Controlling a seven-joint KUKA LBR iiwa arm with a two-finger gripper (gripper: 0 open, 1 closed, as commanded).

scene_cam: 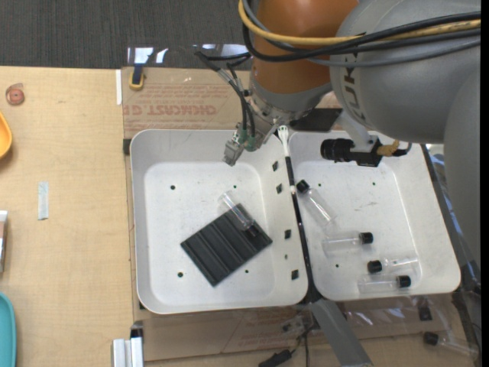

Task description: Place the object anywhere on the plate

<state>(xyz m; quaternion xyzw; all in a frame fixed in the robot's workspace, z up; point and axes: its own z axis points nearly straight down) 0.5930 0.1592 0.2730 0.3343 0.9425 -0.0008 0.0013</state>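
On the bench stand two white bins side by side: left bin and right bin. One dark ribbed plate, a flat rectangle turned askew, lies on the floor of the left bin, toward its near half. One clear vial with a dark cap rests across the plate's far corner, touching it; it is see-through and slim, lying on its side. Four more clear vials with black caps lie in the right bin: one near the divide between the bins, one at mid-floor, and two close together by the near right corner.

One grey arm with an orange band enters from the right and hangs over the far edge of the bins. Its gripper sits above the far rim of the left bin, well apart from the plate and the vial on it; nothing shows between its tips, and whether they are apart or together cannot be told from this angle.

Left of the bins runs a pale wooden tabletop; a piece of printed brown cardboard lies behind the left bin. Dark carpet covers the floor beyond.
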